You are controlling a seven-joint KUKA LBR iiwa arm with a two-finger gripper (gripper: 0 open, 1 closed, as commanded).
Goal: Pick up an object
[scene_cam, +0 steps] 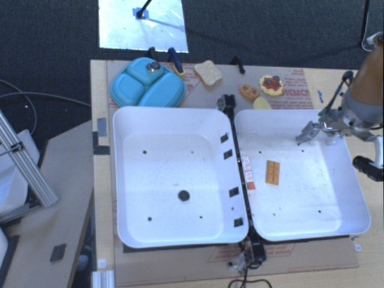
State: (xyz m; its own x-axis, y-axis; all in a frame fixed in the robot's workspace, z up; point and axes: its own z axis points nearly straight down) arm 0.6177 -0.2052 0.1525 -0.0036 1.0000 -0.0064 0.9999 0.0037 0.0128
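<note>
Down at the near edge, a tangle of black cable (247, 258) sits just below the seam where the two bins meet. Left bin (129, 179) first: one small dark round object (183, 195) on its floor, well left of that seam. Over to the right bin (354, 218), and there's the candidate, a flat orange rectangular piece (272, 173) lying just right of the seam, next to a small red-and-white tag (249, 177) on the divider. Any print on that tag is too small to read.

Gripper (305, 135) hangs over the right bin's far side, well up and right of the orange piece, nothing between its fingers; they look slightly apart, though the view is soft there.

Behind the bins on the counter (102, 161): a blue sectioned plate (147, 86) beyond the left bin, a toast slice (208, 72), a pretzel (249, 90), and a small tart with red topping (271, 84). Red lettering on the cardboard there is unreadable.
</note>
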